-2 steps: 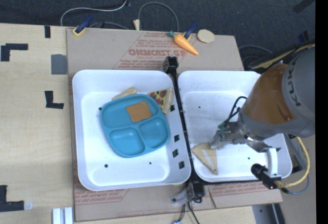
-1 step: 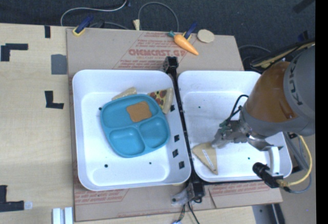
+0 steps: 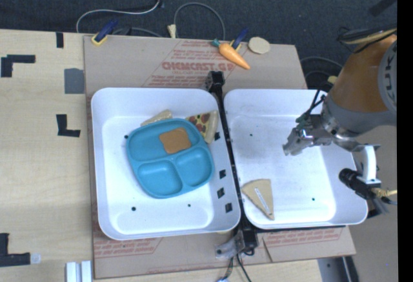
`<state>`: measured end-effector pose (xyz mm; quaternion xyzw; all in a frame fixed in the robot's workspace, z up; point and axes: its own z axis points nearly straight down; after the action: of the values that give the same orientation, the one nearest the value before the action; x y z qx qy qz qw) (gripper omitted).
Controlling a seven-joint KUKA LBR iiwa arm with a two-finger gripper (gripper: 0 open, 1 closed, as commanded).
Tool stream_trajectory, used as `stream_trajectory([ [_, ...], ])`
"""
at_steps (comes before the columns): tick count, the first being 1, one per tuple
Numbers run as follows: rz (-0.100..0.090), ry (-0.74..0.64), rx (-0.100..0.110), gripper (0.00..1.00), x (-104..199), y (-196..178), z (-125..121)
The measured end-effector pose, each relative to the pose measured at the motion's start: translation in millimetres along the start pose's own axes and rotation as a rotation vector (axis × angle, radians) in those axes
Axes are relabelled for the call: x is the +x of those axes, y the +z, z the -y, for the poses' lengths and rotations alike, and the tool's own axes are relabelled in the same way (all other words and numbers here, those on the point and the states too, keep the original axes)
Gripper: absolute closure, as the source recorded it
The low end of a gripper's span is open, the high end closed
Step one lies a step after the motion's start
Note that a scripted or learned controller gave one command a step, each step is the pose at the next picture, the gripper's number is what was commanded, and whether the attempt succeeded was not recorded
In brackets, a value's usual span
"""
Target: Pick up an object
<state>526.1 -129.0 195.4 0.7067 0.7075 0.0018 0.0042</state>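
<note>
While the gripper (image 3: 298, 140) hangs over the right bin (image 3: 322, 210), nothing shows between its tips, and whether it is released or clenched cannot be told from this slant view

Nearest candidate for the pick: a tan wedge (image 3: 259, 197), flat on the right bin's floor, in the near-left corner beside the divider between the bins. From the gripper it lies toward the near side and a little left, apart from it, with bare bin floor between. Long axis runs from the wide end at far-left down to the point at near-right, so roughly diagonal across that corner

Left bin (image 3: 106, 164) carries a blue divided plate (image 3: 169, 161) with a brown square piece (image 3: 175, 140) in its far compartment; further pieces peek from under the plate's far rim, too covered to name. All of that sits well apart from the gripper, across the divider

Judgement: wedge is the closest reach. Move would call for a shift toward the near-left, then a descent with the closing direction set across the wedge's short width. Risk: a thin flat piece close to the wall may slide or slip under the tips

On the tabletop beyond the bins, a toy carrot (image 3: 233, 55) and a pale disc (image 3: 259, 46), out of play
</note>
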Motion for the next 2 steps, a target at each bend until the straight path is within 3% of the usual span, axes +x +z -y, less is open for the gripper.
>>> stream_trajectory([
  [1,-0.003,0.001,0.010,0.00,1,5,3],
  [2,-0.003,0.005,-0.004,0.00,17,109,40],
])
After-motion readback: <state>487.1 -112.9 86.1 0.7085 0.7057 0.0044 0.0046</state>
